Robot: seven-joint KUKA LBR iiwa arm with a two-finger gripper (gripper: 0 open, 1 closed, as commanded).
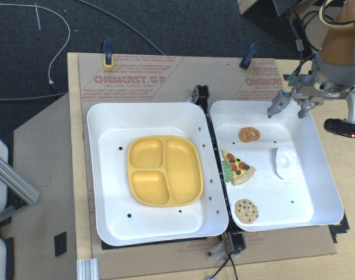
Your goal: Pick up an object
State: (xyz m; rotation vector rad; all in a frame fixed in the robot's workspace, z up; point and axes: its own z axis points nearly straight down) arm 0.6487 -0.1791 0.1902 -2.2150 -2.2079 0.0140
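Note:
My gripper (290, 108) hangs over the far edge of the right bin (323, 182), fingers spread open with nothing between them. Below it in the right bin lie a brown pretzel (249, 135), a pizza slice (236, 167) against the left wall, a white object (284, 163) toward the right, and a chocolate-chip cookie (246, 210) near the front. The pretzel is the closest of these to the gripper, a little in front of it and to its left.
A yellow divided plate (164, 170) sits in the middle of the left bin (107, 156). Blue clamps (108, 53) (247, 56) hold the cardboard base at the back. A black bracket (200, 93) stands between the bins at the far edge.

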